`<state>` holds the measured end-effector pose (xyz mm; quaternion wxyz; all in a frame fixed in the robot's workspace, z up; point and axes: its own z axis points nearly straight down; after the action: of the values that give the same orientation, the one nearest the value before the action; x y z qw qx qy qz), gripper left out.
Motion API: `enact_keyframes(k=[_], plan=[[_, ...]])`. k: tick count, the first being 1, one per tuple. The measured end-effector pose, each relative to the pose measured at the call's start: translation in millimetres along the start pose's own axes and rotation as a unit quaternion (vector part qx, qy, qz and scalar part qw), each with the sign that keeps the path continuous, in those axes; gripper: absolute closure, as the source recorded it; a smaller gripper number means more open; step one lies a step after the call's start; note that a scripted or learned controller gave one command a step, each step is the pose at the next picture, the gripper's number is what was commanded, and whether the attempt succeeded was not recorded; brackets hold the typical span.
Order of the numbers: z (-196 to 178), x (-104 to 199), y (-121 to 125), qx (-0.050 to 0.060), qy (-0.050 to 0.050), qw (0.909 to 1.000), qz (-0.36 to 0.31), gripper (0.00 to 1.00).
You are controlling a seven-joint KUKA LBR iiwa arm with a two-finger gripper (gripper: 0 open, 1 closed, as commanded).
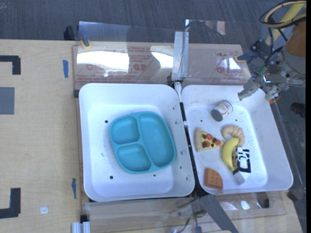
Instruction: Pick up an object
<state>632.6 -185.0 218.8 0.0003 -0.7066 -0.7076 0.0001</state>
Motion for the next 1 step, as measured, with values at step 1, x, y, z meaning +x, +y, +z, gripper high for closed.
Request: enact_keyframes(k=[1], plan=[[90.8,50.6,1.0,0.004,0.002,0.9998,-0.020,0.00]])
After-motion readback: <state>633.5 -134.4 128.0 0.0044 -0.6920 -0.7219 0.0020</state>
